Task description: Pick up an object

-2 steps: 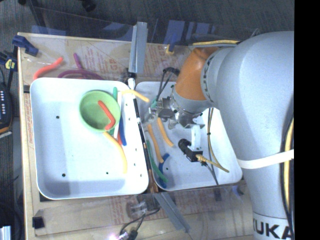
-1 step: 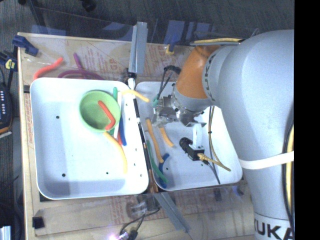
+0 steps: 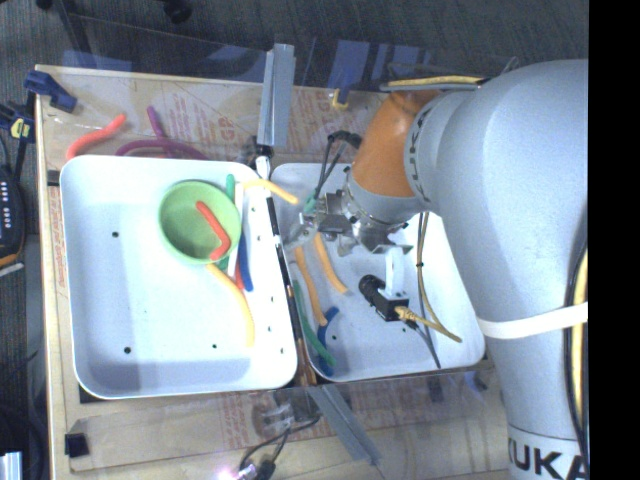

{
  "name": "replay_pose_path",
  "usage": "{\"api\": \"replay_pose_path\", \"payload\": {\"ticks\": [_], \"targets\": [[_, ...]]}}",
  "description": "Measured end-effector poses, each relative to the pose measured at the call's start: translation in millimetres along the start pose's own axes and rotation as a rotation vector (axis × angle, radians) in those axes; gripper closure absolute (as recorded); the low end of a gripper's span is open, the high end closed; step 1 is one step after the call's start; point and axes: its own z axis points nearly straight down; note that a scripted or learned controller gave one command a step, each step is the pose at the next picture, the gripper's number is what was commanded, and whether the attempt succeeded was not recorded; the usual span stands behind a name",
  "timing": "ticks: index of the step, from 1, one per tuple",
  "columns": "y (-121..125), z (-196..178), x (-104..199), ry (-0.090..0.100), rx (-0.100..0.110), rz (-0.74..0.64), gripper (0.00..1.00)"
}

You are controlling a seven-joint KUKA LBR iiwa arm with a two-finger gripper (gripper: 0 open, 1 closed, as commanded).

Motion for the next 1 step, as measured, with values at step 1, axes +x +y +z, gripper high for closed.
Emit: {"api": "replay_pose_path", "payload": {"ticks": [1], "targets": [[29.9, 19.3, -35.3, 0.016, -0.002, -0.010, 0.00]]}}
